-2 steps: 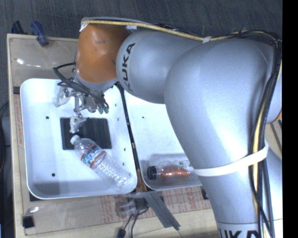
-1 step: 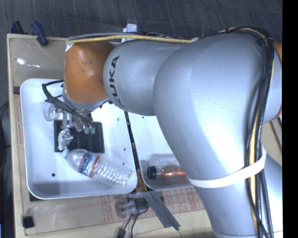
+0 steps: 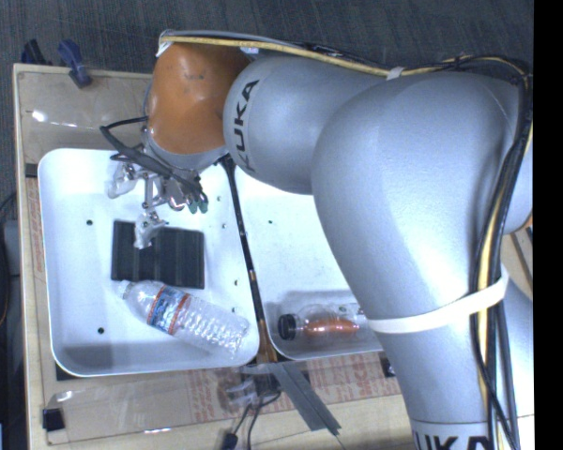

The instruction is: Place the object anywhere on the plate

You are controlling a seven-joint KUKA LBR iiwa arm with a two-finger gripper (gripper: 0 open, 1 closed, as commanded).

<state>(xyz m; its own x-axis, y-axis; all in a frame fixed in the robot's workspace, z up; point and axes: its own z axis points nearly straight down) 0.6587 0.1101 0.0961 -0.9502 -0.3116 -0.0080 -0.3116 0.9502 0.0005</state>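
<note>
You're looking down on the gripper (image 3: 155, 198) hanging over the far part of the left bin (image 3: 61, 251), just above a black plate (image 3: 169, 261); can't tell if it's open or shut. Clear water bottle (image 3: 183, 319) lies on its side near the bin's front edge, touching the plate. Amber bottle (image 3: 324, 326) sits in the right bin (image 3: 281, 242)

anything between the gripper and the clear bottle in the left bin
Nothing visible does. The gripper hangs above the black plate, and the clear bottle lies just past the plate's near edge, touching or overlapping it, with open bin floor around.
</note>
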